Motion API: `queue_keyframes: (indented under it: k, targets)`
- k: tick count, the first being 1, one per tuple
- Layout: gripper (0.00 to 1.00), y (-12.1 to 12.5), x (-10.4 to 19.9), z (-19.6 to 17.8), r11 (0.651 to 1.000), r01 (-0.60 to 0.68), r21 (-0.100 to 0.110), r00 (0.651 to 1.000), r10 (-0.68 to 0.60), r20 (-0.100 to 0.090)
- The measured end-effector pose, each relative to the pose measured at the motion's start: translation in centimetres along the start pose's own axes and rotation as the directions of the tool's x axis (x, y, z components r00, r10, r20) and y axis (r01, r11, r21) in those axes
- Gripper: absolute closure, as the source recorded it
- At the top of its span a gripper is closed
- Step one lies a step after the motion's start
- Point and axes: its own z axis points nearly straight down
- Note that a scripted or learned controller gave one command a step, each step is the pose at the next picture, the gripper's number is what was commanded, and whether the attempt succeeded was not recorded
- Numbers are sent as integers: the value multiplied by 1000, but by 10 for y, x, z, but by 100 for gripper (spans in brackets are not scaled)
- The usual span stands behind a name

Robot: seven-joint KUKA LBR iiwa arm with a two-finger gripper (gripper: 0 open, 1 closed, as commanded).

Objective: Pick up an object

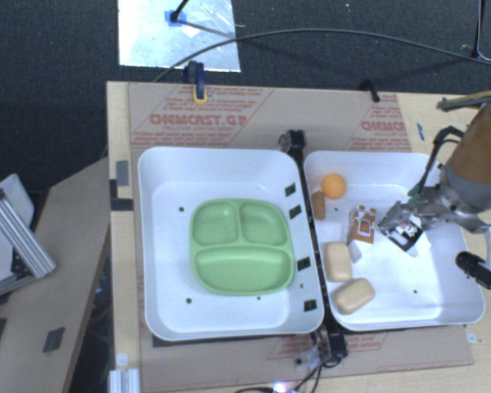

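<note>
Two-finger gripper (395, 224) low over the right white bin (442, 305), tips beside a small brown-and-white patterned packet (362, 224) lying just to their left. Cannot tell from this slant how the jaws stand. Orange ball (334, 186) farther back, two tan soap-like blocks (344, 278) nearer the front. Green divided plastic tray (242, 246) in the left bin (159, 219).

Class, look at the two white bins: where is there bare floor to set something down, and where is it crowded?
Left bin: bare strips ring the green divided plate, widest along its left wall. Right bin: bare floor lies in the near right corner, between the tan blocks and the right wall. It is crowded at its left side, where the orange ball, a patterned packet, the blocks and the claw cluster.
</note>
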Motion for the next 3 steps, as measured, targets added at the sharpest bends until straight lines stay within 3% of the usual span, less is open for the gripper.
queue_keyframes:
  k: [1,2,3]
  targets:
    - [100,2,0,-13,1000,1,-6,1000,-1,2]
    - [100,-1,-2,-77,1000,3,-9,1000,-3,3]
    - [100,1,-2,-89,1000,3,-5,1000,-3,2]
